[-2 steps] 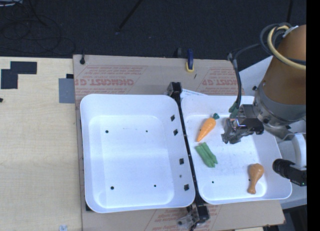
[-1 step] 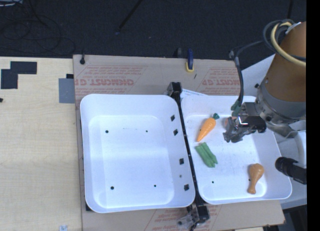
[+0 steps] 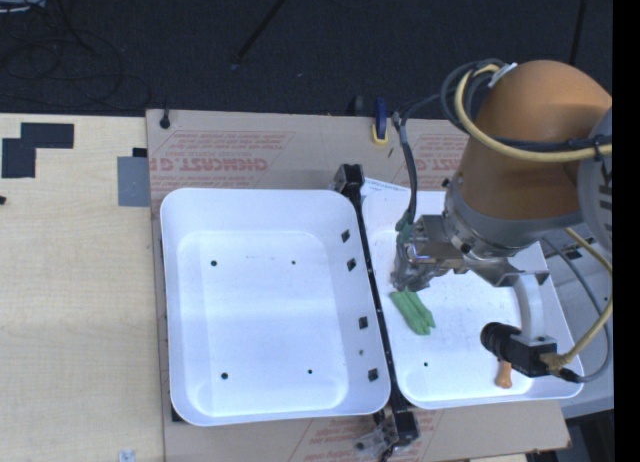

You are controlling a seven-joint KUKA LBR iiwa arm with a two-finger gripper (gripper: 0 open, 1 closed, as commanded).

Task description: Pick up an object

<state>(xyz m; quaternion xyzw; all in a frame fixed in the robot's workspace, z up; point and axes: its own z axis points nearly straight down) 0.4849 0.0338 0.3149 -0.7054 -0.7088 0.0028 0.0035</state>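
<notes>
A green elongated object [image 3: 413, 312] lies on the floor of the right bin [image 3: 450, 385], near its left wall. My gripper [image 3: 408, 272] hangs just above the object's upper end, reaching in from the right under the orange wrist band. A small orange piece [image 3: 503, 376] lies near the right bin's front right corner. Whether anything sits between the gripper's tips is hidden by the arm's own body.
The left bin [image 3: 260, 310] stands beside the right one, parted from it by a black divider with clips [image 3: 362, 280]. The arm's bulk covers the right bin's back half. Cardboard lies under both bins, and a wooden bench top stretches to the left.
</notes>
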